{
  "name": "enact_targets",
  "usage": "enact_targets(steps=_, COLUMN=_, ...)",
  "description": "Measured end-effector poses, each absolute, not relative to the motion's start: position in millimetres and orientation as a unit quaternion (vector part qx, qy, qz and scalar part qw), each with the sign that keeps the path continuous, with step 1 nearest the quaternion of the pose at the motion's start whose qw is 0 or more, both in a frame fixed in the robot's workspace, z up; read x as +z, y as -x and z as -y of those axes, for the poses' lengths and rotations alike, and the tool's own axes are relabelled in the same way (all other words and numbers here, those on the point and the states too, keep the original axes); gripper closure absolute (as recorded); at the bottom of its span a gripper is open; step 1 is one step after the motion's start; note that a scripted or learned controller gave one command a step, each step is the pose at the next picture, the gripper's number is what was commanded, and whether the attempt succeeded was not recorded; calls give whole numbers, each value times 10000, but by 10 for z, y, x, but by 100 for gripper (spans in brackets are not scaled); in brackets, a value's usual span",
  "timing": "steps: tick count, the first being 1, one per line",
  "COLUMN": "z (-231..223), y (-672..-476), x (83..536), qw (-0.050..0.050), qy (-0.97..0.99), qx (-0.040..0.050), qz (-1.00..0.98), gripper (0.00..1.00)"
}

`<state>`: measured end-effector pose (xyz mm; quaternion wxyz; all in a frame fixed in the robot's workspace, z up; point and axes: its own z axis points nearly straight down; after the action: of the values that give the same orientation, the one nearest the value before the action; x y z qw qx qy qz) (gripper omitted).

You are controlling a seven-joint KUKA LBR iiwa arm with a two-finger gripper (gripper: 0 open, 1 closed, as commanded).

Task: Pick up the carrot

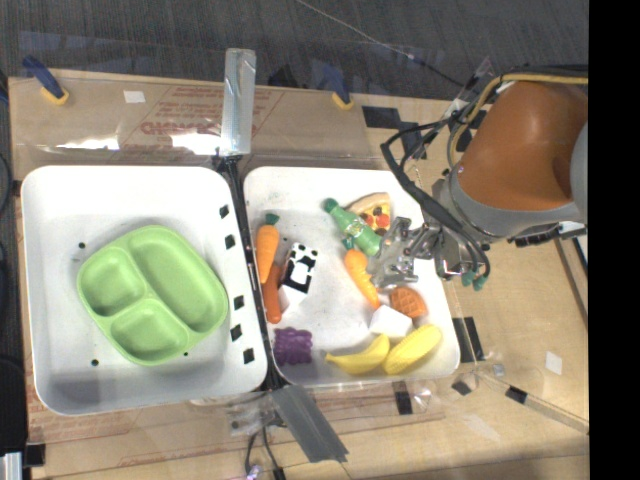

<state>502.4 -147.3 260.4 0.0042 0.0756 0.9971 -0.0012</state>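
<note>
Crowding the carrot (361, 277): bottle (350, 224), white block (389, 320), claw (398, 260), grip state unclear.

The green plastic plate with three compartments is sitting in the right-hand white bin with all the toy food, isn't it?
Not quite. The camera view shows the green plastic three-compartment plate alone in the left-hand white bin. The toy food, such as the orange carrots and yellow banana, lies in the right-hand white bin.
</note>
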Motion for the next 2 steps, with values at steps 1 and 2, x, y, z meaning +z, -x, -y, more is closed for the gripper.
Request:
enact_targets(steps=1, z=1472, y=-5036, x=2711, qw=56, qy=-740, qx=-17, qz=-9972, gripper=100)
enact_targets(steps=2, z=1471, y=-5048, x=2818, qw=72, qy=-727, qx=-22, qz=-9973, gripper=100)
